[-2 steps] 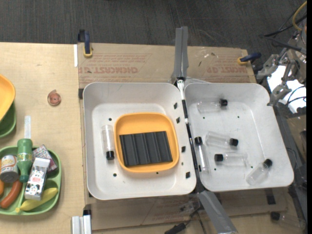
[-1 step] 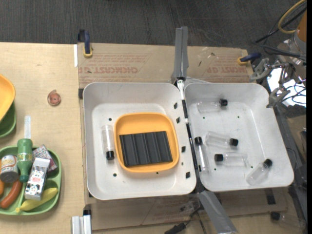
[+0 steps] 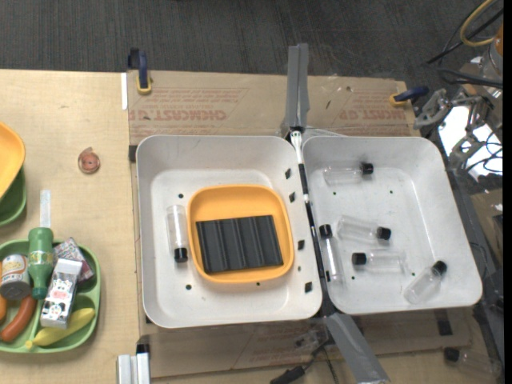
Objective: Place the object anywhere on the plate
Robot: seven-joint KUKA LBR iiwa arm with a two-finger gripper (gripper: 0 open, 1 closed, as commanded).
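I see one clear vial [image 3: 175, 232] in the left bin [image 3: 152, 294], just left of the yellow plate [image 3: 240, 201], long axis running near-to-far, black cap nearest me.

A yellow bowl nested in a green one [image 3: 10, 184] is cut off by the left edge. The clear plastic vials [image 3: 362, 231] in the right white bin [image 3: 448, 214] blur against its floor.
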